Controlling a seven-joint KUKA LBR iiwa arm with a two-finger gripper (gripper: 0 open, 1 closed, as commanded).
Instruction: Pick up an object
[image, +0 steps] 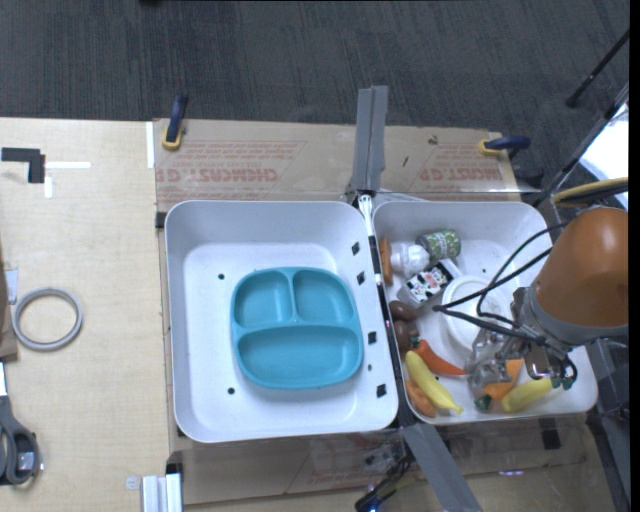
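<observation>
The tool (497, 362) is low in the right bin (500, 222), at its near right corner among toy food: a banana (432, 383), a carrot (441, 360), a can (439, 243). Its opening cannot be told. A blue tray (297, 327) lies in the left bin (200, 330).

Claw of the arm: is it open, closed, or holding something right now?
Claw: low in the right bin, among the toy food; open or closed cannot be told, and nothing is seen between its fingers.
</observation>
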